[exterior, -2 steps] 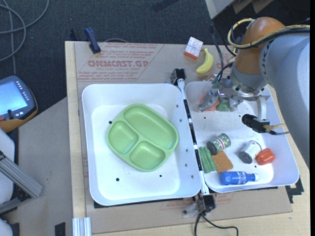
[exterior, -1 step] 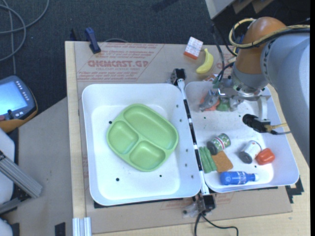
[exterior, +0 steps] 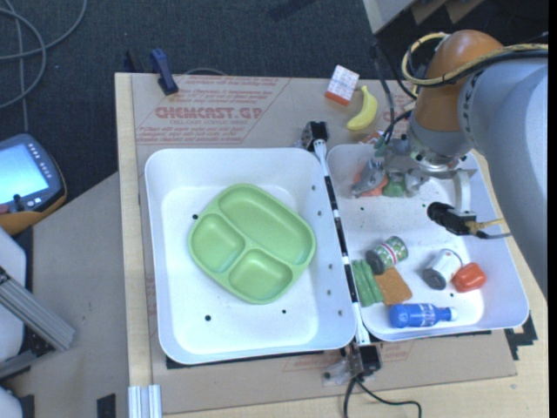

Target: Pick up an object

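Faintly, bench lettering "CHEMCAST", partly legible

Bench: two white bins, banana, small box.

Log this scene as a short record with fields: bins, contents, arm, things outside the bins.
left bin: green divided plate
right bin: blue bottle, small can, orange object, brown pad, green strip
gripper: low over the right bin's far end; fingers unclear
outside bins: banana, small box, blue clip
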Available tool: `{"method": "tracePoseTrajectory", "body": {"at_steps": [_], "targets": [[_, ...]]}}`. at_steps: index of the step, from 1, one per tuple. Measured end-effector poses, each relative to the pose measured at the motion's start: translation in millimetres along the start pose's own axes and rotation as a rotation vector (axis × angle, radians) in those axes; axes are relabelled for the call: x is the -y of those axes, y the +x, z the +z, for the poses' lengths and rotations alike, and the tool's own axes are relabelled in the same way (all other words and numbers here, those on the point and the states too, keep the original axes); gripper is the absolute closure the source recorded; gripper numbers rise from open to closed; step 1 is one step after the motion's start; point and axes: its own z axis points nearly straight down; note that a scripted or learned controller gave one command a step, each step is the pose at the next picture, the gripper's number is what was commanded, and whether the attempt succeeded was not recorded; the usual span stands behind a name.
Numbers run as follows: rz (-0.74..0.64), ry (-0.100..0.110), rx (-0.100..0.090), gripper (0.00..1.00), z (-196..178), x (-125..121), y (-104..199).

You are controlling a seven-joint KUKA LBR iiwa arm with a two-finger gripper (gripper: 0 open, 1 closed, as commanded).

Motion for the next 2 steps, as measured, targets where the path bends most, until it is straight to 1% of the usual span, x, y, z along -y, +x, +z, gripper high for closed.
{"method": "tracePoseTrajectory", "body": {"at_steps": [2], "targets": [[0.000,0.000,-0.002,0.00,0.0,0.0,0.1]]}}
